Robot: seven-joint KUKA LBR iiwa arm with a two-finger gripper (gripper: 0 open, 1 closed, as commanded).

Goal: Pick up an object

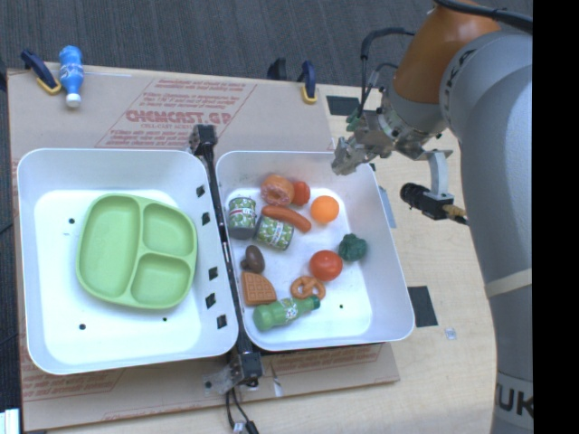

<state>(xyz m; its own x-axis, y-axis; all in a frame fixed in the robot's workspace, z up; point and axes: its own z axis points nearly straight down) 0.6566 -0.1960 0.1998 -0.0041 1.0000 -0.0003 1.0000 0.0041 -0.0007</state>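
End effector (348, 156): above the far right corner of the right bin (391, 283); I cannot tell its state.
Objects: orange ball (324, 209), tomato (326, 264), broccoli (352, 247), sausage (288, 217), two cans (258, 222), pretzel (308, 287), green bottle (284, 313) crowd the right bin.
Left bin (36, 260): holds a green divided plate (137, 251).
Open room: bare floor beside the broccoli, near the right wall.
Counter (172, 107): blue bottle (71, 74) at far left.

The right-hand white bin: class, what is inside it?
The right bin holds toy food: two cans, an orange, a tomato, broccoli, a pretzel, a waffle, a green bottle. Anything beneath them is hidden.
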